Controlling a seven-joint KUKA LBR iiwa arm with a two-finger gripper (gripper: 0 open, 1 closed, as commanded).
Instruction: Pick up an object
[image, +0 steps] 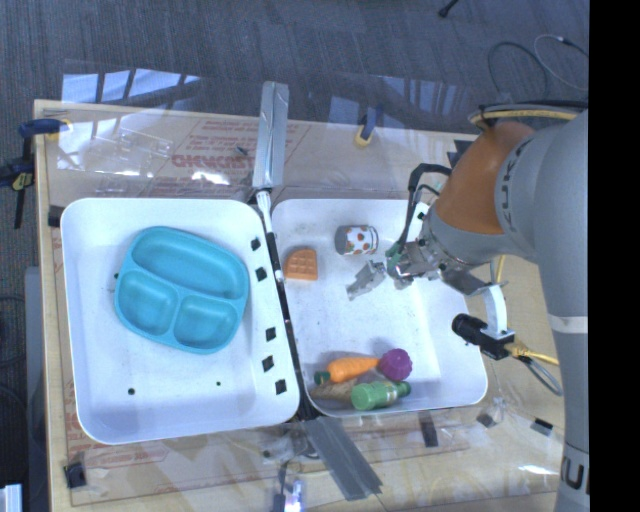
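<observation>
Dark grey carpet (150, 40) around a wooden bench (45, 300) (clear plastic sheeting on top).

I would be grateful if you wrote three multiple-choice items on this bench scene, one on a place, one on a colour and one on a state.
1. Where does the divided plate lie?
A. in the left bin
B. in the right bin
C. on the bench outside both bins

2. What colour is that plate?
A. red
B. yellow
C. light blue

3. How does the end effector stand to the toys in the right bin?
A. it grips the carrot
B. it hangs over bare bin floor, with no toy between its fingers
C. it presses on the purple toy

Key: 1 A, the plate rests on the left bin floor. 2 C, its surface is light blue. 3 B, the carrot and purple toy lie apart from it, nearer the front wall.
</observation>
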